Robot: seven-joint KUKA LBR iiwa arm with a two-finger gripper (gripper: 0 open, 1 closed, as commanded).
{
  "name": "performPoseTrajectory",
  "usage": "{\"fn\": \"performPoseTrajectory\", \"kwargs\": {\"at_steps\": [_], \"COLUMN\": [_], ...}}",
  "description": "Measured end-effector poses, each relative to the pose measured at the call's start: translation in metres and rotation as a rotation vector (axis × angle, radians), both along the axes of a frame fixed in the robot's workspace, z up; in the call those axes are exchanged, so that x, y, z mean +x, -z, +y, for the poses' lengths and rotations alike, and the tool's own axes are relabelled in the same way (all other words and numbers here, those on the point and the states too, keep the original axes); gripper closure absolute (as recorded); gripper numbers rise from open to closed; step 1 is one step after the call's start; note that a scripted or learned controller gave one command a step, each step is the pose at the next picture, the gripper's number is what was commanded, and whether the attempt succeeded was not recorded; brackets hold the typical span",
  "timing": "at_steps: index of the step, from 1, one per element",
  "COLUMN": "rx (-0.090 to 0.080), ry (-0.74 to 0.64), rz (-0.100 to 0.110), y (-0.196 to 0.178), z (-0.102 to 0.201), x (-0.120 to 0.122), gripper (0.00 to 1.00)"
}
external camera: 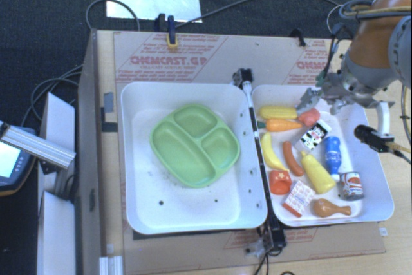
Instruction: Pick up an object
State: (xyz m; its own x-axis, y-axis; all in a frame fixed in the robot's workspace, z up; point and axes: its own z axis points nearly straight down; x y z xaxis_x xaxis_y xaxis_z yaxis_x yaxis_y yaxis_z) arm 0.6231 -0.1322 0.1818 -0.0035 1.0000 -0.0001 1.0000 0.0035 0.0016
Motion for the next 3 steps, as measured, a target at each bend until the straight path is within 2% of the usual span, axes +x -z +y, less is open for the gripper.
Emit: {"fn": "performPoseTrajectory", "kwargs": {"at_steps": [1, 2, 3], "rx": [-0.001, -0.004, -0.002], "ry": [0.002, 0.003, 0.001], "rz": [-0.002, -0.005, -0.004], "y": [0.069, 0.096, 0.086], "z": [0.011, 0.042, 0.043], "x": [0.006, -0.025, -0.024], "gripper": [0.00, 0.00, 1.00]}}
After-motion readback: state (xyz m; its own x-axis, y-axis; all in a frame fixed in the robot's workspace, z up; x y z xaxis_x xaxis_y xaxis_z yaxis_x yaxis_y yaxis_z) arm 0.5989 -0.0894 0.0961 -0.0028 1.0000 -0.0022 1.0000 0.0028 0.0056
